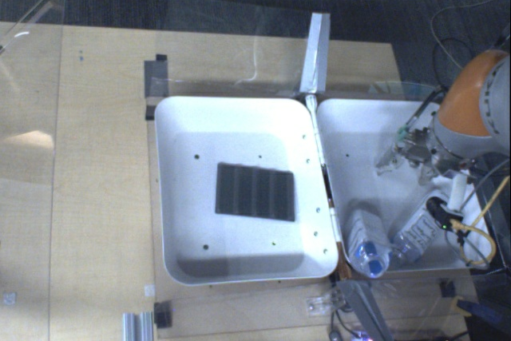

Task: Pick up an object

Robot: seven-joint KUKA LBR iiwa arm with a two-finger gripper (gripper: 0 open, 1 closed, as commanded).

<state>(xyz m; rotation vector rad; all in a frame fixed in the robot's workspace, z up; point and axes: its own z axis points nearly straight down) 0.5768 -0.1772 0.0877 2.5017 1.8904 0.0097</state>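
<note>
Arm (479,104) enters from the right, grey with the orange band showing above the wrist, and reaches down over the right bin (351,132). Gripper (407,148) sits low over the far-middle part of that bin, close to its floor. Something pale and translucent lies right at the gripper tip, reaching left of it; too blurred to identify, and I cannot tell whether it is held or merely lies under the gripper. Whether the gripper is released or clenched: cannot tell from this view.

Right bin, near side: two clear plastic bottles. First bottle (366,239) lies near the near-left corner, its blue cap (370,258) pointing toward the near rim. Second bottle (415,231) lies just to the right of the first, tilted, with a printed label; the two look to be touching or almost touching at their near ends. Both are well apart from the gripper, on the near side of it. Cables, yellow and black, hang by the arm at the right rim of this bin.

Left bin (176,172) holds one dark ribbed rectangular mat (255,192), lying flat around the middle of the floor, apart from all walls.

Both bins rest side by side on the wooden table (88,196), rims touching. A clear plastic sheet lies across the far part of the table, and a grey bar (316,52) stands at the far end of the seam between the bins.
</note>
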